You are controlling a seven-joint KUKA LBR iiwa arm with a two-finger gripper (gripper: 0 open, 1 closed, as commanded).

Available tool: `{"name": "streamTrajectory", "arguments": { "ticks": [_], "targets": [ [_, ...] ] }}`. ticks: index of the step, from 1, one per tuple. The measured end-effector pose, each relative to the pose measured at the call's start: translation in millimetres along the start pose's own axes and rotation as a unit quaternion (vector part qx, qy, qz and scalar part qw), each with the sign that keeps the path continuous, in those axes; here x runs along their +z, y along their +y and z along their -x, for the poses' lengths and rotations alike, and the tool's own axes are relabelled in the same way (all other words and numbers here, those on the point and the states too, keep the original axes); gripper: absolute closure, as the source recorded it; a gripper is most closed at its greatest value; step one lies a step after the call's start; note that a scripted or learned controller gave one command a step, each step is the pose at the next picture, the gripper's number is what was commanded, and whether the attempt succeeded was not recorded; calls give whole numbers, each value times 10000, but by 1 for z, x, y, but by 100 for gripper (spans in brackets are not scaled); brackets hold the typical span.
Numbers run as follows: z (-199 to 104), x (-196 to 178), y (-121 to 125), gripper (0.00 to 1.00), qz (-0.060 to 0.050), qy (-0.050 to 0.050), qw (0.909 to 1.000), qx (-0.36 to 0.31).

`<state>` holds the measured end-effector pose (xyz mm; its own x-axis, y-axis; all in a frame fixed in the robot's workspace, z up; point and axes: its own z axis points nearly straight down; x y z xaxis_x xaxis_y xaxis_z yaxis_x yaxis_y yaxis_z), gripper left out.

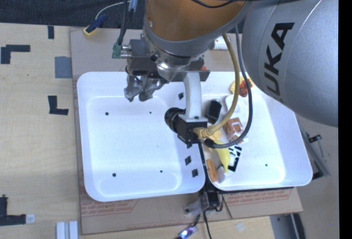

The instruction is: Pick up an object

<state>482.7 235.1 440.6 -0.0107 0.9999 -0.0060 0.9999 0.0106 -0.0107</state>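
Note:
My gripper (138, 92) hangs high over the back edge of the left bin (91, 122), near its far rim. Its grey fingers (132, 93) look shut, with nothing visible between them. The loose objects lie in the right bin (280, 144): a yellow banana-shaped piece (221, 153), a black-and-white item (235, 158), an orange-and-white packet (235, 128), a black object (212, 108) and a small yellow-and-red thing (240, 87). The arm's big orange and grey body hides the back of the right bin.
A white bracket with a black round fitting (177, 120) and cables hangs from the arm over the wall between the bins. The bins rest on a cardboard sheet (104, 207) on the wooden bench. A yellow-and-blue plug (94, 26) lies behind the left bin.

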Motion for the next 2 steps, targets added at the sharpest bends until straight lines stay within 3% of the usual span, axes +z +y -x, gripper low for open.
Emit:
{"name": "streamTrajectory", "arguments": {
  "ticks": [2],
  "targets": [
    [-1,-19,0,100,-14,-16,10000,-19]
  ]
}}
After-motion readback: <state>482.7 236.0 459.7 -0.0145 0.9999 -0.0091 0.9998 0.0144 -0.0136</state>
